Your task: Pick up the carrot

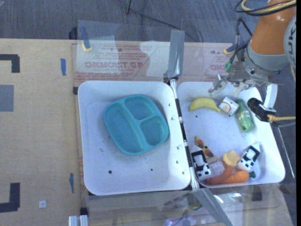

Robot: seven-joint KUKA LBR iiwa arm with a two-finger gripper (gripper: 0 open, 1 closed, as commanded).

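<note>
The carrot is orange and lies flat along the front edge of the right bin, between a black-and-white toy cow and a second one. My gripper hangs over the back of that bin, above a small white carton, far from the carrot. Its fingers look spread open with nothing between them.
A banana and a green bottle lie at the back of the right bin. A yellow wedge and a small striped piece sit just behind the carrot. The left bin holds a blue divided plate.
</note>
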